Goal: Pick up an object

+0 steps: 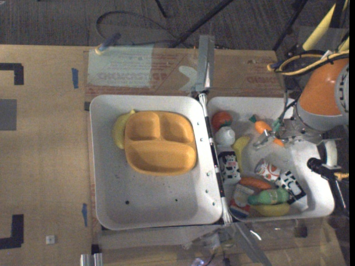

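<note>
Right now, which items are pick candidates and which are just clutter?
Pick candidates, right bin:
- green bottle
- white ball
- red-orange ball
- cow-pattern carton
The tool hovers over this bin.

Just lying about:
- orange divided plate, left bin
- blue tape marks
- cables

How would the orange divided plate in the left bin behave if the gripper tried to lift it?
The orange divided plate looks like rigid moulded plastic, so probably stiff and light for its size. It is wide and low, so a grasp likely needs the rim. It rests partly on a yellow item, so it may rock when pushed.
</note>
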{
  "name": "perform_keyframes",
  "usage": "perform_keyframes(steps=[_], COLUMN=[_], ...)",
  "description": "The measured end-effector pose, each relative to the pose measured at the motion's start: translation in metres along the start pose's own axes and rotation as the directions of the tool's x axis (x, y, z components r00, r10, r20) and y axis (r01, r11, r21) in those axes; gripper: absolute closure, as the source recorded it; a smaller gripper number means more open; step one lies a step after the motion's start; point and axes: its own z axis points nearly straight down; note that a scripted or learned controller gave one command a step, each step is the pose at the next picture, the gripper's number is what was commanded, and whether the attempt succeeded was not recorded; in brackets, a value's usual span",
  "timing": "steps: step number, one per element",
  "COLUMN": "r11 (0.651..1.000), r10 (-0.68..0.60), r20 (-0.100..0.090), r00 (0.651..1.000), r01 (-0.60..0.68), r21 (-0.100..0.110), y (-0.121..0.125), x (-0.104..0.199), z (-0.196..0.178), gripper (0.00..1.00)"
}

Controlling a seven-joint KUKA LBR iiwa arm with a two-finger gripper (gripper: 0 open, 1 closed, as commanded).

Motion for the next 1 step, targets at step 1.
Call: perform_keyframes(steps=[1], r11=[0.999], r10=[0.043], r20=[-0.005], r00=[0.999], r01=[-0.043], r21=[0.001], y=[0.0642], x=[-0.0181], z=[-0.0002], gripper=[0.00])
